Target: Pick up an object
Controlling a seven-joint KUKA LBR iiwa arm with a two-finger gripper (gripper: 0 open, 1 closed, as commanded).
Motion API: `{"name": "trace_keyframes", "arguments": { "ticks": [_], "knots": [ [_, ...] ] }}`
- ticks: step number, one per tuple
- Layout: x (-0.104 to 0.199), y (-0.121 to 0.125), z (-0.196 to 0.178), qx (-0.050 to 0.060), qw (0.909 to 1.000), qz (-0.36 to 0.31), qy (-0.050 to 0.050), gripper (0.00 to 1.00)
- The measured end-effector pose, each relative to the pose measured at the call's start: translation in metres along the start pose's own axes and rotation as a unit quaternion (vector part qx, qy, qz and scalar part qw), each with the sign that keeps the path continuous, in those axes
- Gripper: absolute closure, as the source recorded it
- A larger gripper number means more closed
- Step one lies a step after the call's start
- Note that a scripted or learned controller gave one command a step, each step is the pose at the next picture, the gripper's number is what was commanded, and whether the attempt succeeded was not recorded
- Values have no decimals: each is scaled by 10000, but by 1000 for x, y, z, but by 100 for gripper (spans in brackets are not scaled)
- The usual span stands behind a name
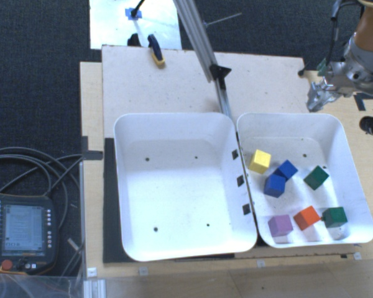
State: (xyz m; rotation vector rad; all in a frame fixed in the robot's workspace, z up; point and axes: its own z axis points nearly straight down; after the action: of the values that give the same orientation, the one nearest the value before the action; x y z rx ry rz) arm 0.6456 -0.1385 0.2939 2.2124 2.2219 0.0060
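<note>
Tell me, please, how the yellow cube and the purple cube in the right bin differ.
The yellow cube is bright yellow and lies toward the right bin's far left; the purple cube is pale violet and lies near the front rim. The yellow one has a blue cube close by; the purple one sits beside an orange cube. Both look like similar-sized small blocks.

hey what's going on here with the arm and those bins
A grey robot arm with an orange band reaches in from the right; its gripper sits above the bench just beyond the far edge of the right white bin, with nothing seen in it. That bin holds seven small cubes: a yellow cube, two blue cubes touching, two green cubes, an orange cube and a purple cube. The left white bin sits beside it. No cube has been picked up yet.
</note>
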Motion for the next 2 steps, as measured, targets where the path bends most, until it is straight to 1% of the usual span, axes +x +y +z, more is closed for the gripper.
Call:
{"name": "trace_keyframes", "arguments": {
  "ticks": [1, 2],
  "knots": [
    [44, -7, 14, 34, 10000, -23, 12, 100],
    [90, -13, 12, 28, 10000, -25, 14, 100]
  ]
}}
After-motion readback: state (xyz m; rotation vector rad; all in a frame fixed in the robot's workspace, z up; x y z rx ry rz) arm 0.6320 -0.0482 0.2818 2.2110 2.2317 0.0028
